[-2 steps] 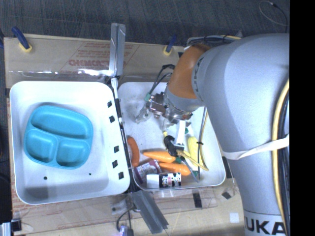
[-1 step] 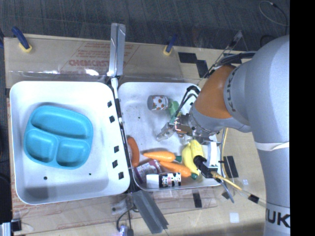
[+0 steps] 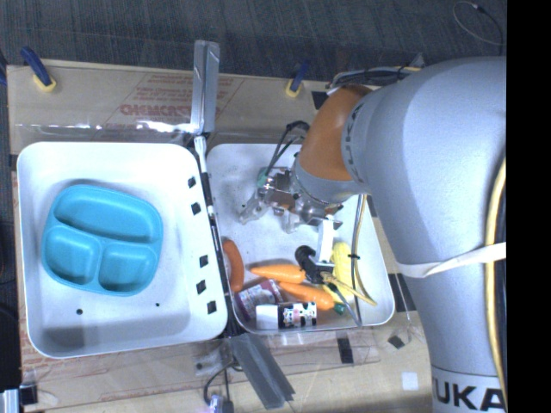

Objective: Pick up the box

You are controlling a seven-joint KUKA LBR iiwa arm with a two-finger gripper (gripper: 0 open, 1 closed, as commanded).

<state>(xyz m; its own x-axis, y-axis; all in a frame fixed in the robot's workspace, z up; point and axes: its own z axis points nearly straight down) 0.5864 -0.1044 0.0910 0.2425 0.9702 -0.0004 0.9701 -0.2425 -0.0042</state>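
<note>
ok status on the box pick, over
Gripper low in right bin, far end. Box lies apart from it at near wall. Carrots and banana crowd it.

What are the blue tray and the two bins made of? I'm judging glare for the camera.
Blue tray: looks like moulded plastic, smooth and semi-matte, with rounded compartment edges and soft highlights. Bins: probably thin white plastic, smooth with a slight sheen; the right one looks scuffed and greyish.

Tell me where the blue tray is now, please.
In the camera view, the blue tray lies in the left bin, toward its left side, across the divider from the carrots.
</note>
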